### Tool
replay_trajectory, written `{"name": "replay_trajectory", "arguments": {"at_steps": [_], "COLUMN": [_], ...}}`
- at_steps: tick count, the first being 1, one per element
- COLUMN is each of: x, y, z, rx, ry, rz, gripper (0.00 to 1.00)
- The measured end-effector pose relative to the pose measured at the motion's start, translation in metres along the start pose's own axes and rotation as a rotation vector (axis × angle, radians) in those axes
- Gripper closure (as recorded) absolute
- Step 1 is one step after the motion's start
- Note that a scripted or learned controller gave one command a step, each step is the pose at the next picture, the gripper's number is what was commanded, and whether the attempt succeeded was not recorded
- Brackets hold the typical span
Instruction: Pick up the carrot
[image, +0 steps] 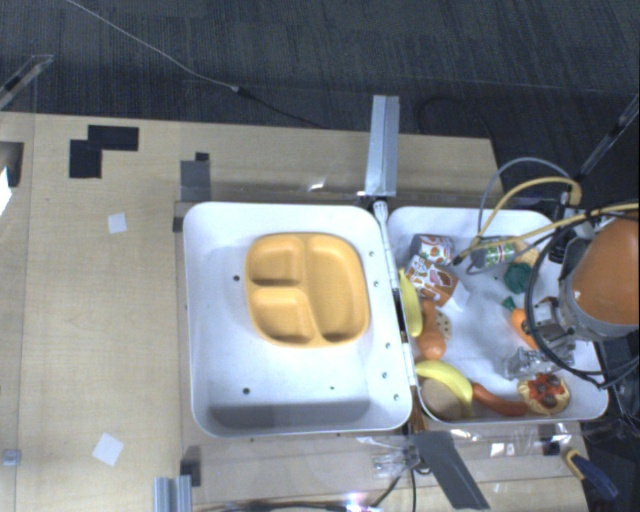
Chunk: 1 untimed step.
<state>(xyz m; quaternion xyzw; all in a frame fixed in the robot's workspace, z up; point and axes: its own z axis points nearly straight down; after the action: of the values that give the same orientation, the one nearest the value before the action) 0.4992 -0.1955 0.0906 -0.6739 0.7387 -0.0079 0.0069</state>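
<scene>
The carrot (517, 320) shows as a small orange piece near the right side of the right bin (470, 225), with a teal-green end (520, 277) just above it. Cables and the wrist hide much of it. My gripper (534, 352) hangs low in the bin just right of and below that orange piece, under the arm's orange band (608, 280). Whether it touches the carrot cannot be told from here.
The right bin also holds a printed packet (432, 268), a banana (446, 379), a brown-orange piece (432, 342), a long red-orange item (497, 401) and a red speckled item (545, 392). A yellow divided plate (303, 288) lies in the left bin (215, 400).
</scene>
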Motion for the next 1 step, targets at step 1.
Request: {"name": "replay_trajectory", "arguments": {"at_steps": [1], "x": [0.0004], "y": [0.0015], "z": [0.0018], "rx": [-0.005], "ry": [0.0], "rz": [0.001], "gripper": [0.0]}}
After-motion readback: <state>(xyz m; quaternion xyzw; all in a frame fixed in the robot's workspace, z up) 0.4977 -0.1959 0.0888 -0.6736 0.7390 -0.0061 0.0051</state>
